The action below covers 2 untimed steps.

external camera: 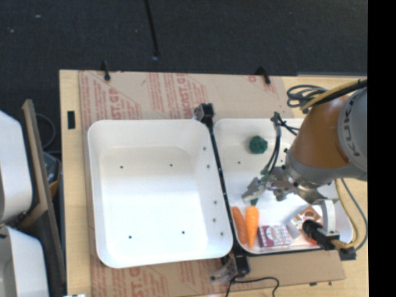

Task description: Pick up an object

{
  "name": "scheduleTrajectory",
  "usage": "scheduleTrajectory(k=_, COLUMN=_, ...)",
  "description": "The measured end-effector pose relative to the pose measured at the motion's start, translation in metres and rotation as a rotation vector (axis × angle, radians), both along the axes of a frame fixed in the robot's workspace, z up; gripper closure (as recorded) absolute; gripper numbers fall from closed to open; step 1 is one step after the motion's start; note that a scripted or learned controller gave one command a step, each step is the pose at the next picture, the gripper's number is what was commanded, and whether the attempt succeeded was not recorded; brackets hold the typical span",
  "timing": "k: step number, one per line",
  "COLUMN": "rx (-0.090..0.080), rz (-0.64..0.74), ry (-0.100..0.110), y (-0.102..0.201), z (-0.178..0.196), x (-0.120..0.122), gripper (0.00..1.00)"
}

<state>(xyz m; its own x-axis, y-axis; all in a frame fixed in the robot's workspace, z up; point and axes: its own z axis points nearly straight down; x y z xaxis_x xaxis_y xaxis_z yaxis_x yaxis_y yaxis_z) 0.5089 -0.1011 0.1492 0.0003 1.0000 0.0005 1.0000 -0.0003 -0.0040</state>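
In the right bin (238,135), a small dark green ball (258,144) lies near the far wall. Two orange carrots (246,223) lie side by side at the near left corner. Beside them sits a pink and purple packet (273,236), and a red and white item (307,215) lies further right. My gripper (264,190) hangs low over the middle of this bin, just above and behind the carrots. Its two grey fingers (251,190) are spread with nothing between them. The arm's orange and grey wrist covers the bin's right part.
The left bin (99,166) stands next to the right one, split from it by a black divider rail (216,166). Both rest on a cardboard sheet (154,98) on the wooden bench. White boxes sit at the far left edge.
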Motion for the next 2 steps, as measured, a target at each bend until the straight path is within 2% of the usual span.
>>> scheduleTrajectory(k=1, rx=0.0, rz=-0.001, ry=0.0, y=0.0, z=-0.051, x=-0.001, gripper=0.0)
scheduleTrajectory(k=2, rx=0.0, rz=-0.002, ry=-0.006, y=-0.001, z=-0.038, x=0.0, gripper=1.0)
